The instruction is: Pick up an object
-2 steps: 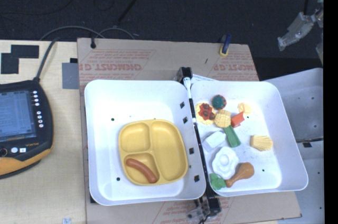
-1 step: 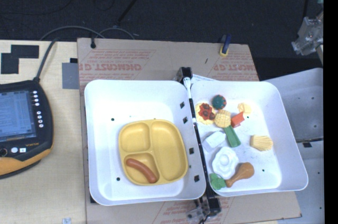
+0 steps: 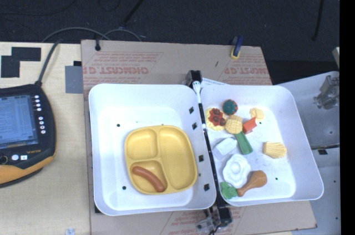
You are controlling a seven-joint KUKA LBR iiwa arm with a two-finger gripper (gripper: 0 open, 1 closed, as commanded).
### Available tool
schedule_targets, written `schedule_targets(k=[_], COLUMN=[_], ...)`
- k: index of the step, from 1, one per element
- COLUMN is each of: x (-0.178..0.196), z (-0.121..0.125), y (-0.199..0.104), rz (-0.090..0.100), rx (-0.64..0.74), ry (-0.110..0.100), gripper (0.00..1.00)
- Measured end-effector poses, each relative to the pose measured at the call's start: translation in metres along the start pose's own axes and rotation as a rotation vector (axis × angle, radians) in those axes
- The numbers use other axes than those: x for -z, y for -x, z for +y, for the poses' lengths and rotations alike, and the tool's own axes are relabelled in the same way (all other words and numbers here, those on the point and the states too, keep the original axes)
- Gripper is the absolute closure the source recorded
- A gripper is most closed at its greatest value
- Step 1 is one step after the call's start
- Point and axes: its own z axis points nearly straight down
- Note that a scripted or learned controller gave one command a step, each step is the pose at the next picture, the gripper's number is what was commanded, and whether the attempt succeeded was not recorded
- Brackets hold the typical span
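Toy food (image 3: 239, 145): lying crowded in right bin (image 3: 302, 173).
Gripper: state cannot be told.
Risk: neighbours possibly jamming any grasp.

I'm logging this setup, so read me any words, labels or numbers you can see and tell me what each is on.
"CHEMCAST. G.P" in red, upside down from this camera, on the cardboard sheet behind the left bin.
The same red print again, upside down, near the sheet's back right corner; only "G.P" reads there.
Red print on the sheet's front edge: too cut off to read.
Pendant screen: too blurred to read.
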Motion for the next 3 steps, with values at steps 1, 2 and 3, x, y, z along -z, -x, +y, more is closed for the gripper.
schedule_targets(k=[1,2,3], x=[-0.104,-0.102,-0.038], z=[0.004,0.024,0.003], y=[-0.024,-0.048,-0.148], rz=[0.0,-0.002,0.0], rx=[0.003,0.007,0.015], ry=[-0.002,0.008,0.014], gripper=[1.0,1.0,1.0])
